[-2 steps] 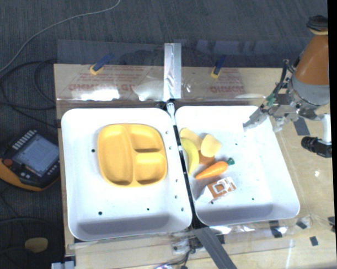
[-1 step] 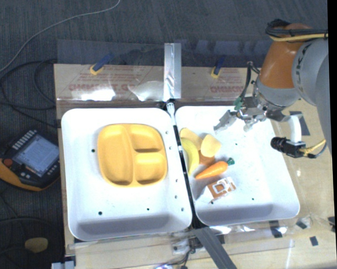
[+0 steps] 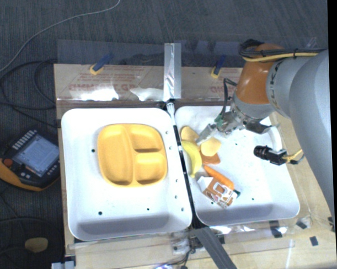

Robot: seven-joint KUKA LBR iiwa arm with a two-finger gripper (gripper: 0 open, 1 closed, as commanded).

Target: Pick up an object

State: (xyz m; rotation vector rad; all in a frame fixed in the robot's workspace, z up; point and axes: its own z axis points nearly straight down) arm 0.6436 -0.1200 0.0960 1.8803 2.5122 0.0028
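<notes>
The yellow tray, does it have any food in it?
Empty. The yellow tray lies in the left bin, and all its compartments show bare yellow bottoms. The banana lies in the right bin.

The grey arm (image 3: 305,88) reaches in from the right of the camera view, its thick links crossing the upper right corner. Its orange band (image 3: 254,81) sits just above the wrist, which angles down and to the left. The gripper (image 3: 222,125) hangs low at the tip, pointing leftward.
</notes>
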